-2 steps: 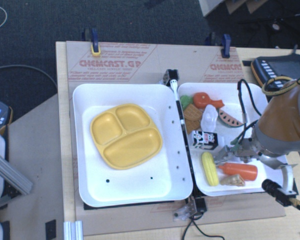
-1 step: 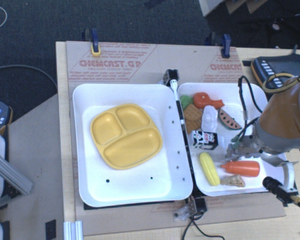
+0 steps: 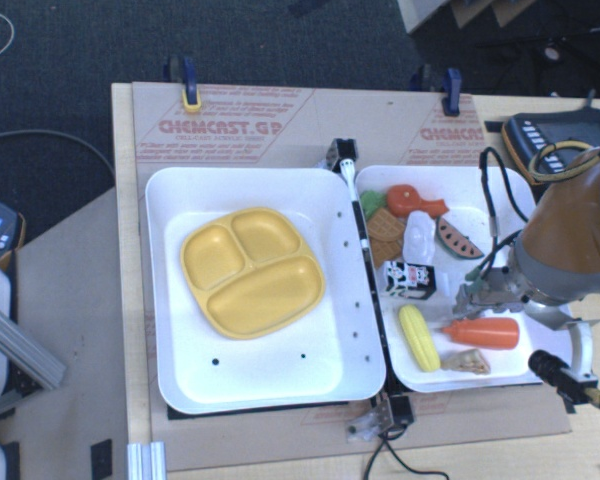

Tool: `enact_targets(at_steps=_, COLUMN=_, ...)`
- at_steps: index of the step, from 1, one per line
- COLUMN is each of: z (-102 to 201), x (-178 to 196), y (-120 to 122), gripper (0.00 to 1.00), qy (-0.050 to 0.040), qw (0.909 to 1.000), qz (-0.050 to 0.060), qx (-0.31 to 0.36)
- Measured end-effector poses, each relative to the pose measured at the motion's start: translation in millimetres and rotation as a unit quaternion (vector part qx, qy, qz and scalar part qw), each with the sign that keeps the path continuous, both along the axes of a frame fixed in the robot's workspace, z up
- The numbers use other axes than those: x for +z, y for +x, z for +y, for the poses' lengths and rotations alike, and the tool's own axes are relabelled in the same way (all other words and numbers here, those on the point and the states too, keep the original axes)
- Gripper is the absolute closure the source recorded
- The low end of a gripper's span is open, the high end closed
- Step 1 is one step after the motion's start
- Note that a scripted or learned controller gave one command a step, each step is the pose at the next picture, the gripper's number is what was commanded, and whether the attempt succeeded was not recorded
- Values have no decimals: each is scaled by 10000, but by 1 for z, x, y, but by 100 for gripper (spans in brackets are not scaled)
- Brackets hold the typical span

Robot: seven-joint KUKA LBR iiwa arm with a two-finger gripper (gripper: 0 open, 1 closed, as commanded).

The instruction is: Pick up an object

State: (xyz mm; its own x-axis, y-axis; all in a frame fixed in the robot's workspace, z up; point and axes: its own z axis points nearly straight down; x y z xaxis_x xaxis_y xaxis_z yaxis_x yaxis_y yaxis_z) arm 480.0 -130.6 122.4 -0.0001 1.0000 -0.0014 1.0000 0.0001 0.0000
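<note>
Dark carpet surrounds the table where the tool (image 3: 477, 298), its grip state impossible to tell, hangs low in the right white bin (image 3: 500, 376) just above the orange plastic carrot (image 3: 483, 333), seemingly lined up to pick it.

1 fixed camera above the bench (image 3: 130, 268), slanted downward, both white bins (image 3: 170, 298) framed
</note>
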Motion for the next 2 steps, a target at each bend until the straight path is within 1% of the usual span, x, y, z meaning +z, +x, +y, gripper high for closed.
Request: enact_targets(at_steps=2, z=0, x=18, y=1, gripper=100, qy=-14, qw=10000, qz=-15, qx=2)
